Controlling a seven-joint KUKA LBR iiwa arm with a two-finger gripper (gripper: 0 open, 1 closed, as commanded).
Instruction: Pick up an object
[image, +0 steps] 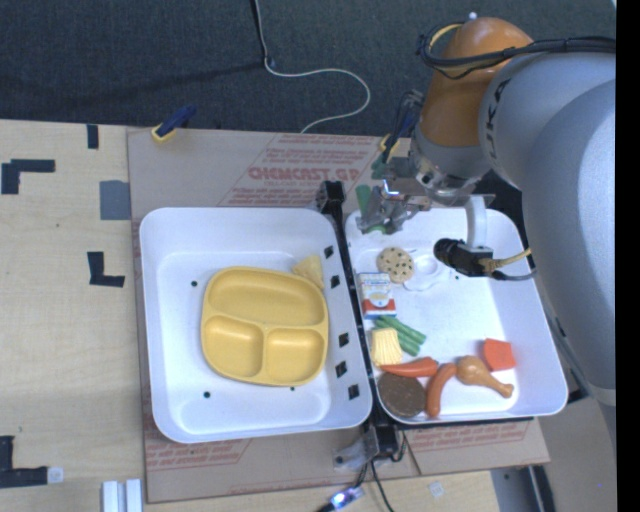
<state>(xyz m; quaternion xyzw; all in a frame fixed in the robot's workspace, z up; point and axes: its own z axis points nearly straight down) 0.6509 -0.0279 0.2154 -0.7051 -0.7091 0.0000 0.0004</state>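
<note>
My gripper (384, 212) hangs over the far left corner of the right bin (530, 300), close to the divider between the bins. A small green thing (371, 225) shows right at its tip; whether it is gripped is unclear. Just in front of it lie a chocolate-chip cookie (396, 263) and a small red and white packet (377, 293). Further forward are green beans (405, 332), a corn piece (386, 347), a red pepper (410, 367), a brown patty (402, 396), a sausage (437, 390), a chicken drumstick (480, 375) and an orange block (498, 353).
The left bin (165, 300) holds a yellow divided plate (265, 325) with a yellow wedge (310, 268) at its far right edge. The grey arm (560, 150) covers the right bin's far right side. A white cable (310, 75) lies beyond the bins.
</note>
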